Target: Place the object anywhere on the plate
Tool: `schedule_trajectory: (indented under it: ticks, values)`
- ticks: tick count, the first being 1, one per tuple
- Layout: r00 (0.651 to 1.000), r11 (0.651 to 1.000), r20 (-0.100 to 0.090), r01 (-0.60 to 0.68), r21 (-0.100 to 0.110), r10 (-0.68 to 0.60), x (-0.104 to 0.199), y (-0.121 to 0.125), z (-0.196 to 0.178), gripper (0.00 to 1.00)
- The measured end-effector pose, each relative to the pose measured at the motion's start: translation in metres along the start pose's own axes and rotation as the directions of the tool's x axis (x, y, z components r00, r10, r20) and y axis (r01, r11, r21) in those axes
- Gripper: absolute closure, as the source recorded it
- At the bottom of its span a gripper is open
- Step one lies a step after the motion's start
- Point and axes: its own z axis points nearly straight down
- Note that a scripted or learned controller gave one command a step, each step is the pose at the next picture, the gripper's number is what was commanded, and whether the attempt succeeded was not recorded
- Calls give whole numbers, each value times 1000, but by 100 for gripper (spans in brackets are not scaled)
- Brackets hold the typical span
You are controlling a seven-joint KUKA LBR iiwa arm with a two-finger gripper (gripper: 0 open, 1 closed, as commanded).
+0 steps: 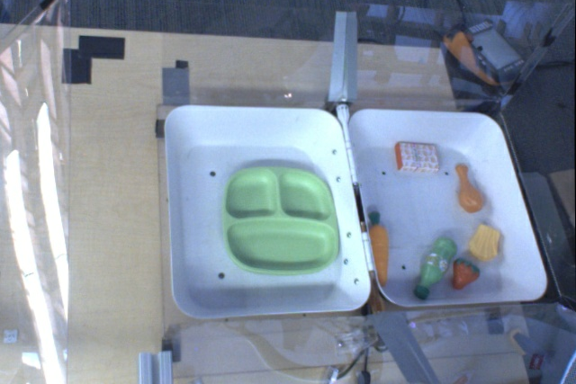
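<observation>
A green sectioned plate (281, 219) lies in the left white bin (193, 193), with two small sections at the back and one long section in front. The right white bin (513, 193) holds several toy foods: a red-and-white patterned block (418, 157) at the back, an orange drumstick (467, 188) right of it, a carrot (379, 251) along the left wall, a green bottle (436, 265), a yellow cheese wedge (486, 242) and a strawberry (464, 273) near the front right.
A metal post (343, 58) stands behind the joint of the two bins. Cables and an orange-tipped device (468, 49) lie past the bench at the back right. A clear panel (36, 193) stands along the left side.
</observation>
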Motion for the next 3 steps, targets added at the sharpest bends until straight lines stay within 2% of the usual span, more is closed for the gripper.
schedule_trajectory:
  ticks: [3]
  values:
    - [999,999,-16,29,-15,-29,7,-5,-37,100]
